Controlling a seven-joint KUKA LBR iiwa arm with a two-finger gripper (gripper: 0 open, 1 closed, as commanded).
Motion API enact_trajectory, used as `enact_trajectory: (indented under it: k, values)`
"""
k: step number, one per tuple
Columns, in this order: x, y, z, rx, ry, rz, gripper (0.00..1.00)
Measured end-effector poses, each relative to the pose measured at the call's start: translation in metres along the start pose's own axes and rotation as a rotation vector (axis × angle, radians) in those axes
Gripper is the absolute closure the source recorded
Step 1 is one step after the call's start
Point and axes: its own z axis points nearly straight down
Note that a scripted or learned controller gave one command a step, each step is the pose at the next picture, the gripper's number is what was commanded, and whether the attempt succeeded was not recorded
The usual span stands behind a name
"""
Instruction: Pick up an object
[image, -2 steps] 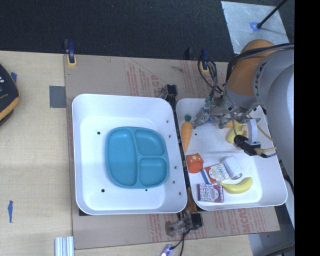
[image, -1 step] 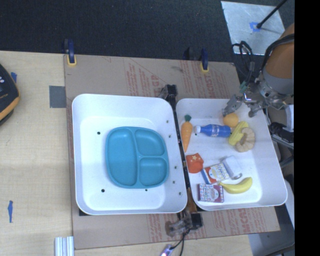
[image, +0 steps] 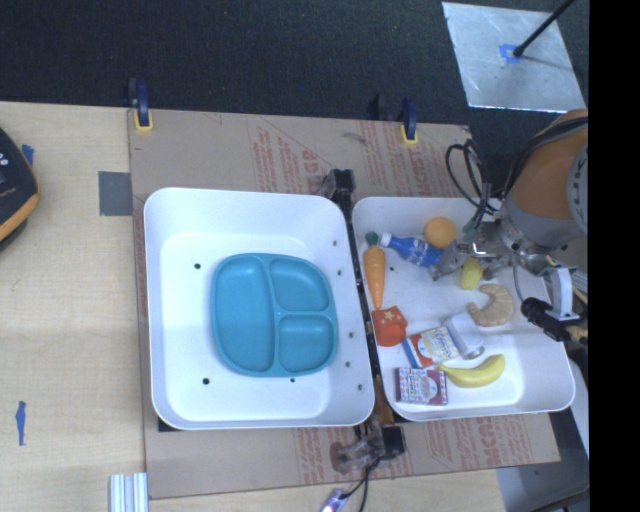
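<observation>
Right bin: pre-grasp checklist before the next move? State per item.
1. Objects present in right bin: ok. Carrot, banana, orange, blue bottle, red block and cartons all lie there.
2. Hand over right bin, near its upper right: ok.
3. Hand open or shut: cannot tell.
4. Anything already held: cannot tell, nothing seen between fingers.
5. Target spacing: not ok, the yellow piece and orange crowd the hand.
6. Left bin holds the blue divided plate, away from the arm: ok.
</observation>
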Motion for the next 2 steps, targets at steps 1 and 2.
enact_trajectory:
  k: [1,2]
  values:
    - [0.004,-0.136,-0.055,-0.001,0.001,0.001,0.00]
    - [-0.004,-0.032,0.000,-0.005,0.001,-0.001,0.00]
